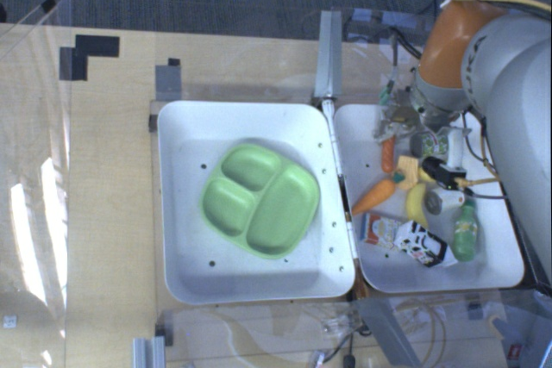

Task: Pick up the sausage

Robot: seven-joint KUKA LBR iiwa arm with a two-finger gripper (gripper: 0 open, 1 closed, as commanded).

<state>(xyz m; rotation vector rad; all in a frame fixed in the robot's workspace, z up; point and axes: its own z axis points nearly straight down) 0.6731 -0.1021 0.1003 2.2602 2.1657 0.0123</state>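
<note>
Here the grey arm (pixel 509 90) with its orange band reaches in from the right and hangs over the upper part of the right bin (pixel 509 276). Its claw (pixel 398 123) is low over the bin's far left area, and whether it is open or closed cannot be told. Just below it lies the sausage (pixel 388 154), a small reddish piece lying roughly upright, near the bin's left wall; nothing shows it held. A carrot (pixel 373 196) lies slanted below the sausage. Near them are a yellow block (pixel 407 170), a yellow round fruit (pixel 416 204), a green bottle (pixel 465 230) and a printed packet (pixel 405 235). The left bin (pixel 185 271) holds a green divided plate (pixel 260 199). Both bins rest on the wooden desk (pixel 86 211).
</note>
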